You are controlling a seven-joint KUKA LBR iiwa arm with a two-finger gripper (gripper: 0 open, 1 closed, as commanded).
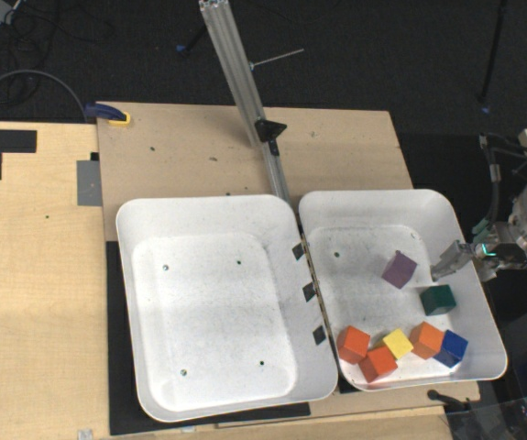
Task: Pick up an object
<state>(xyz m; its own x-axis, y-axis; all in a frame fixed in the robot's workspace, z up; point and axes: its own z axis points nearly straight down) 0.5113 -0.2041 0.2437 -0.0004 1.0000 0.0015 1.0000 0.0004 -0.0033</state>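
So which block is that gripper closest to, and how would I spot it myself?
Look in the right bin, the one holding all the blocks. Near its right wall, just below the gripper, sits the dark green block. It is the only green one: the purple block lies up-left of it, and the orange, yellow and blue ones cluster along the front edge.

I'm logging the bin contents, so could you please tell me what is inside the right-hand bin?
The right-hand bin holds a purple block, a green block, three orange-red blocks, a yellow block and a blue block. Anything beneath the clustered blocks is covered.
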